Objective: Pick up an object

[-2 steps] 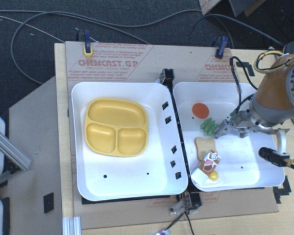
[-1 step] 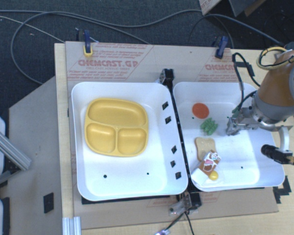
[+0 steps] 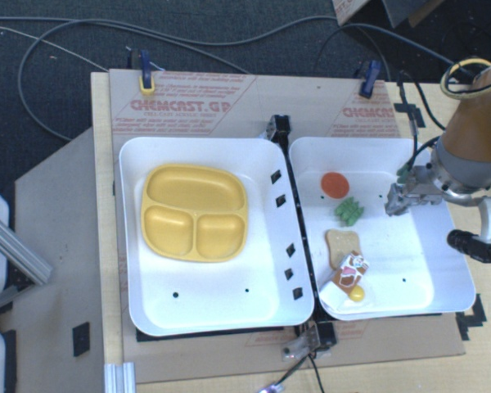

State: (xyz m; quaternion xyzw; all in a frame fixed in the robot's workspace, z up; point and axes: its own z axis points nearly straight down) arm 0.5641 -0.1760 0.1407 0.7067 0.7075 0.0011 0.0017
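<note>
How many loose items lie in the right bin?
4: a red disc near the back, a green piece below it, a tan slice mid-bin, a red-and-yellow toy at the front edge.

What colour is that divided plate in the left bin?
Yellow. The divided plate shows plainly in the camera view, all one shade.
</note>
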